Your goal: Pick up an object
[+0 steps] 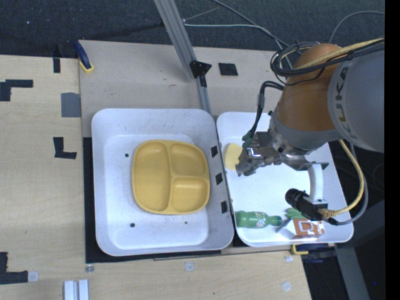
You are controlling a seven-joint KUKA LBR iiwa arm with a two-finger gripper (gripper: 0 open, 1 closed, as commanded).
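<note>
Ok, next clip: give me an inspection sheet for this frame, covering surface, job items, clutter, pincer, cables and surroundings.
Surface: bench bearing a left bin and a right bin, side by side.
Job's things: yellow divided plate flat in the left bin; green bottle lying on its side, orange-and-white carton and a pale yellow object in the right bin.
Clutter: dark tape patches on the bench.
Pincer: pincer low over the right bin beside the pale yellow object; grasp cannot be told.
Cables: black cables looped at the wrist; yellow cable along the arm.
Surroundings: metal pole rising behind the bins; dark floor.
</note>
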